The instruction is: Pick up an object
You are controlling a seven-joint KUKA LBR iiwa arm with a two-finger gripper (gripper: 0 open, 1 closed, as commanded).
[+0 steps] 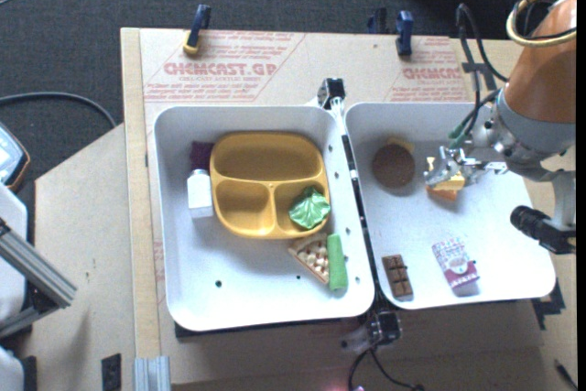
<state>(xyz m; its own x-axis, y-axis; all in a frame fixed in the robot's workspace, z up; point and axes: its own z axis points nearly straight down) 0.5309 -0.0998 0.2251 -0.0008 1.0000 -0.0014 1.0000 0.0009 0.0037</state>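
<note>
Your gripper (pixel 450 171) sits right on the orange block (pixel 448 190), right of frame; can't tell the jaws' state, nothing's lifted yet.

We see a yellow divided tray (pixel 265 181) holding a crumpled green thing (pixel 309 210), a brown round disc (pixel 394 165), a dark brown chocolate-like bar (pixel 396 276), a pink patterned packet (pixel 455 264), and two white bins (pixel 174 224) on tan board (pixel 137 197) with red lettering.

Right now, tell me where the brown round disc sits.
The brown round disc lies in the right bin, near its upper left corner, just left of the claw and the orange block.
</note>
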